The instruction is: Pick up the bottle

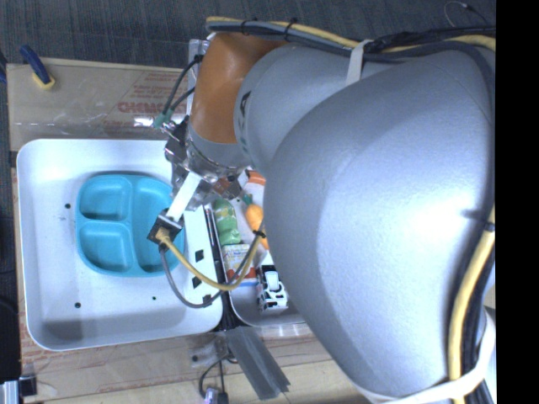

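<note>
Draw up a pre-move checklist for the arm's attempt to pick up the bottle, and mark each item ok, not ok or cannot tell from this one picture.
1. Bottle located: ok. The bottle, with a green label, lies in the right bin by the divider.
2. Gripper over the bottle: ok. The gripper sits just above its upper end.
3. Finger state: cannot tell, the wrist hides it.
4. Bottle secured: cannot tell.
5. Neighbours clear: not ok. An orange item lies beside the bottle, and a small black-and-white object lies nearer the bin's rim.
6. Cable clear: not ok. The yellow cable loops across the divider beside the blue tray.
</note>
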Robot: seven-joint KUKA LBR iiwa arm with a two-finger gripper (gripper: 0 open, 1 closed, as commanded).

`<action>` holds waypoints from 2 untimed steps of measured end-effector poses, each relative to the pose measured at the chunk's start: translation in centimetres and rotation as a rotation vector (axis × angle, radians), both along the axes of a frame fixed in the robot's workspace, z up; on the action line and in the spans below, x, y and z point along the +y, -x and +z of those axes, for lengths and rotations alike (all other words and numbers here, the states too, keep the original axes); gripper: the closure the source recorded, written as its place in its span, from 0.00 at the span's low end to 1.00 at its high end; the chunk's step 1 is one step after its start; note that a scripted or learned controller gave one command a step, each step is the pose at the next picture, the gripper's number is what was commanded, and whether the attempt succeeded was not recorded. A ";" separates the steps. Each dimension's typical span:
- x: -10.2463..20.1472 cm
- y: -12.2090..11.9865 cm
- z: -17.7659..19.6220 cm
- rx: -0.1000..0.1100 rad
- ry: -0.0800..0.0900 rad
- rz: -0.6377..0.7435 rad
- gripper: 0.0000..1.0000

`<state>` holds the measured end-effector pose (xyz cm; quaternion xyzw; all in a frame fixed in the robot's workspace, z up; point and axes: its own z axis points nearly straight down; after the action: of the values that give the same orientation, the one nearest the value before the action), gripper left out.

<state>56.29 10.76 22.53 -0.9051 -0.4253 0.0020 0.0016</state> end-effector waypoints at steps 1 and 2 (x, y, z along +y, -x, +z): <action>5.2 -8.0 0.5 0.000 0.000 0.154 1.00; 5.5 -7.9 1.4 0.004 0.000 0.165 1.00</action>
<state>64.19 16.30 23.97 -0.8669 -0.4984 0.0040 0.0025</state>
